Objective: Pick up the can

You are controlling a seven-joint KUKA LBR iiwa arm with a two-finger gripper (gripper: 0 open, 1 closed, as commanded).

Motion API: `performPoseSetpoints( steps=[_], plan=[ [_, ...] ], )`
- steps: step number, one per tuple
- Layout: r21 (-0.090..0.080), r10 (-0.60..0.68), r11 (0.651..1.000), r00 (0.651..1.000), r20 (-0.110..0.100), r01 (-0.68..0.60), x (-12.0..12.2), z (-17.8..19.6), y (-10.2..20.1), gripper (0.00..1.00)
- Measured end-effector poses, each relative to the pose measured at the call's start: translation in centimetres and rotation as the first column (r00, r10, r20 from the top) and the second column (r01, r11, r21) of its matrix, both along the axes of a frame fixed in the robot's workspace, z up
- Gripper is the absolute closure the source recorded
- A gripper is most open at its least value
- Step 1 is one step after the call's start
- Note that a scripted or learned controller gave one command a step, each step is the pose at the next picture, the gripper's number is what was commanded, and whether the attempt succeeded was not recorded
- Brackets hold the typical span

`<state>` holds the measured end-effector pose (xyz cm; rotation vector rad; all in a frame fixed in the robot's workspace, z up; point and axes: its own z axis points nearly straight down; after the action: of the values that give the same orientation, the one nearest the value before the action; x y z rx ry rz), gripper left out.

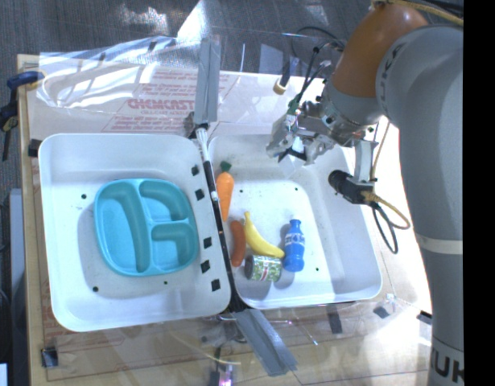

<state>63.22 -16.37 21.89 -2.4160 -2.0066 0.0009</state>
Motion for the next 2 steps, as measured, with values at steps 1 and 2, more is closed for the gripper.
performPoseSetpoints(
  steps=[1,2],
  plan=[
    [-0.001,-0.387,0.922,0.922,-0.006,0.387,1.2,-2.0,6.8,1.00],
    [0.000,-0.052,0.999,0.999,-0.003,0.052,-4.1,2.1,1.3,1.00]
  ],
)
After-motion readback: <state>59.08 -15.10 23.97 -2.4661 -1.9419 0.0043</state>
